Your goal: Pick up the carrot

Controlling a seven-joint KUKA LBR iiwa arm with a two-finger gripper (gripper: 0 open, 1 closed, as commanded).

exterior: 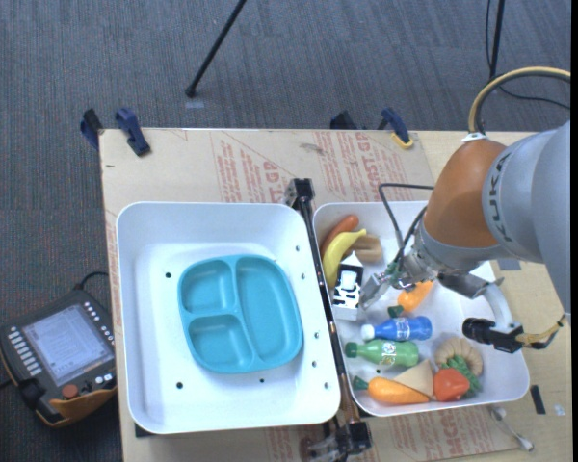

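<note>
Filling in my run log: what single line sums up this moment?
gripper: low in right white bin | small orange carrot: beside gripper, not visibly held | blue divided plate: left bin

An orange carrot (pixel 413 296) with a green tip lies just beside the gripper (pixel 385 287); the divided plate (pixel 239 313) is turquoise.

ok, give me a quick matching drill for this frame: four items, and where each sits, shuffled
Items:
1. blue divided plate
2. banana
3. blue bottle
4. pendant

Places:
A. floor, left of the bench
B. right bin, upper left part
C. left bin, middle
D. right bin, just above the green bottle

Pairs: 1-C, 2-B, 3-D, 4-A
</note>
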